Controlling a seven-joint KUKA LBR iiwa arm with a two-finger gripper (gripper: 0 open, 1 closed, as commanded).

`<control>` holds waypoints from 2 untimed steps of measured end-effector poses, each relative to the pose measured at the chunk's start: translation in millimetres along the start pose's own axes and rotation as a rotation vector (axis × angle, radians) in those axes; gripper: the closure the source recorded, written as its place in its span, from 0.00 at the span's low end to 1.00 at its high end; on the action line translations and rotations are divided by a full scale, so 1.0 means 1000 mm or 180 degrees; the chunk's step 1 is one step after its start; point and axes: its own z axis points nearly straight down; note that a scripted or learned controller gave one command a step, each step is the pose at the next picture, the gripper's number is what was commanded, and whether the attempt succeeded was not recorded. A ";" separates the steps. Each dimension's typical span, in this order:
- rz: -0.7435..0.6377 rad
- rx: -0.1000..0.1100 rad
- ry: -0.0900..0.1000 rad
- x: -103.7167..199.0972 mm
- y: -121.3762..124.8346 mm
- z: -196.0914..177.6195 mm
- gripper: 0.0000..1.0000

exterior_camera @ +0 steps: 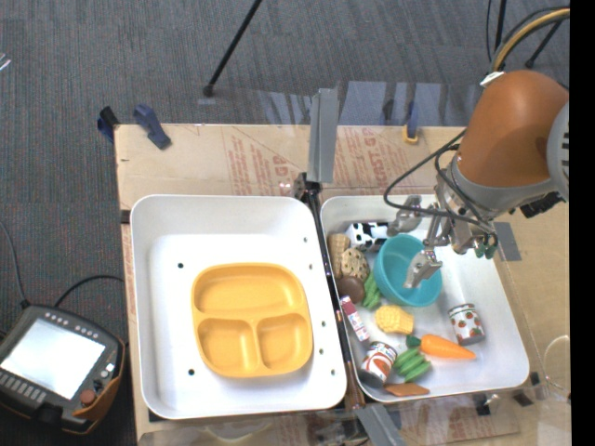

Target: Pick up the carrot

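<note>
Two shallow white bins sit side by side on a cardboard-covered tabletop (pixel 232 156).

Left bin (pixel 158 240): one yellow three-compartment plate (pixel 251 321), lying flat near the middle.

Right bin (pixel 507 342): a crowded lot of toy food and small containers.
- Carrot (pixel 446 347): orange, lying on its side toward the near right of the bin, tip pointing right, touching nothing above it. A green vegetable piece (pixel 412 364) lies just at its left end.
- Teal bowl (pixel 407 269): upright, near the bin's middle, directly under the gripper.
- Corn cob piece (pixel 394 320): yellow, just below the bowl.
- Small can with a red-and-white label (pixel 465 323): just above and right of the carrot.
- Second can (pixel 377 361): red and white, at the near left.
- Black-and-white cow-patterned item (pixel 367 235): at the far left corner, beside the bowl.
- Cookie-like brown items (pixel 349 260): along the left wall.

Arm: grey with a large orange band (pixel 511 128), reaching in from the right over the right bin.

Gripper (pixel 423 269): hanging over the teal bowl, well apart from the carrot. Whether it is released or clenched, cannot tell; nothing is seen between its fingers.
</note>
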 end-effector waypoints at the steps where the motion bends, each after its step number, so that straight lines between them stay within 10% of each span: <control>1: -0.0015 -0.0005 0.0032 0.070 0.014 0.071 0.00; 2: 0.0025 0.0005 -0.0055 0.091 -0.036 0.104 0.00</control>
